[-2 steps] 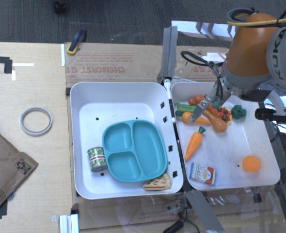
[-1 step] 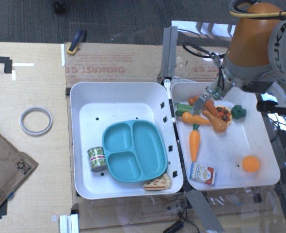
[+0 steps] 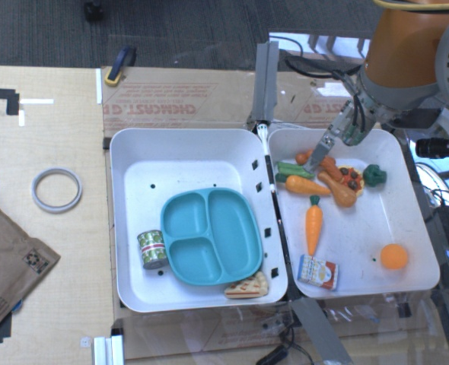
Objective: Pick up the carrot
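Carrot [image 3: 313,226] lies flat on the floor of the right-hand white bin [image 3: 415,276], near the bin's middle, with its green top pointing toward the far wall and its orange tip pointing toward the near wall. Its long axis runs almost straight from far to near in the camera view. It sits apart from its neighbours, with bare white floor on both sides.

Just beyond its green top is a cluster of toy food: a second, similar orange vegetable [image 3: 307,185] lying crosswise, a green pod-like piece [image 3: 291,169], a pizza slice [image 3: 348,179], and a broccoli floret [image 3: 374,176] a little to the right. Nearer the front wall are a small juice carton [image 3: 317,272] and an orange ball [image 3: 394,256].

The jaws [image 3: 322,150] hang over that far cluster, at the end of the grey arm with its orange band reaching in from the right. The fingers look close together with nothing visibly between them, but whether they are parted or closed cannot be told with certainty. The carrot lies nearer the front of the bin than the jaws, so the likely move is toward the front, then down, closing across the carrot's narrow width.

The left-hand bin [image 3: 133,158] holds a teal divided plate [image 3: 209,236], a small can [image 3: 152,249] and a waffle-like piece [image 3: 247,286]. A tape ring [image 3: 57,189] rests on the tabletop [image 3: 42,128] to the left.
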Action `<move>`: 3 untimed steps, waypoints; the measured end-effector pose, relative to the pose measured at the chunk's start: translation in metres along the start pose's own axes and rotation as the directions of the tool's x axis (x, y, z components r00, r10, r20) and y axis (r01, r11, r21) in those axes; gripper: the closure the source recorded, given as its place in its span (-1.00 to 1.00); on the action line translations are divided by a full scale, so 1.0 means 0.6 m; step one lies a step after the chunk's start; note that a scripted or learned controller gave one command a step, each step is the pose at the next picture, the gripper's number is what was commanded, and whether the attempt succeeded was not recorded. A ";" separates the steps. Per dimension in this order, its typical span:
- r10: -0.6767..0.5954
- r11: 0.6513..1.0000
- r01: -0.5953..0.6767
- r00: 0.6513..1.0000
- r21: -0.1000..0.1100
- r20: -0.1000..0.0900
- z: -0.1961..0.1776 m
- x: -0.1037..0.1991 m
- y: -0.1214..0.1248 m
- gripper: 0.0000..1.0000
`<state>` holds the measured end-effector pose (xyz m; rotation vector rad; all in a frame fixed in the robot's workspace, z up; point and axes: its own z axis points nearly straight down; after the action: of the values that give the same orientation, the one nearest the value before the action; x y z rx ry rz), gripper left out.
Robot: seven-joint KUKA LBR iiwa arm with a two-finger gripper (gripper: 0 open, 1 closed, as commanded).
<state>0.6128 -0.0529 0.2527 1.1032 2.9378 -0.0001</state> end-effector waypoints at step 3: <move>-0.071 0.998 0.071 0.998 0.000 -0.003 0.267 0.015 -0.104 -1.00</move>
<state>0.5655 -0.0944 0.0923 0.9997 2.9774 0.0012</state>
